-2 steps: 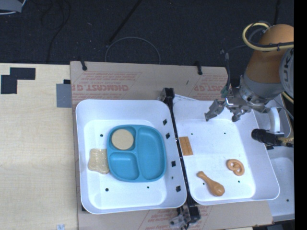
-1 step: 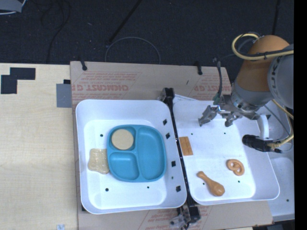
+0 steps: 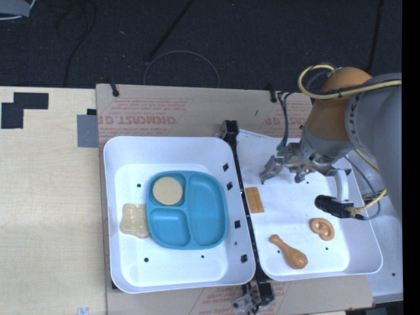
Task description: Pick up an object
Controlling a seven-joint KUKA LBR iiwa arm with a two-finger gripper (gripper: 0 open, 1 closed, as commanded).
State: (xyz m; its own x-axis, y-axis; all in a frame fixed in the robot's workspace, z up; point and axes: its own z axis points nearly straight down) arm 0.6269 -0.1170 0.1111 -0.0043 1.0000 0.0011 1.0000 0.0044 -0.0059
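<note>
Fingers hang spread and empty near the right bin's far edge, risking a miss of the pretzel.

Hidden and cut-off parts

The arm covers the right bin's far right corner and runs off the picture's right edge; the gripper's fingers are too small to read.

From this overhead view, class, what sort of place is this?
Probably a robotics lab bench set up for grasping trials. A grey arm with a gripper reaches over two white bins holding toy items: a blue divided plate, a pretzel and a wooden spoon. Loose cables lie behind.
</note>
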